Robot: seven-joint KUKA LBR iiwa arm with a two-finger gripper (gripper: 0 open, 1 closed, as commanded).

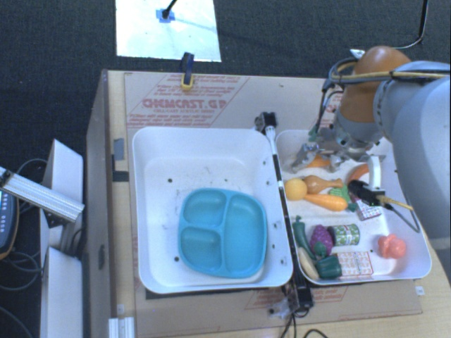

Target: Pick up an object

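The right bin (416,265) holds several toy foods. Among them are a yellow pear-like fruit (296,189), an orange carrot (326,202), a purple eggplant (321,239), a green can (345,234) and a pink piece (392,246). My gripper (320,158) is down at the far end of this bin, its grey fingers (303,158) spread apart. A small orange item (319,163) lies low between them; no grasp on it shows. Another orange piece (359,171) lies just to the right.
A blue divided plate (223,232) lies in the left bin (151,189). Near the right bin's front edge lie a green cucumber (301,231), a pale banana (306,263), a dark green cup (328,267) and a patterned card (356,263). A clamp (268,124) sits on the wall between the bins.
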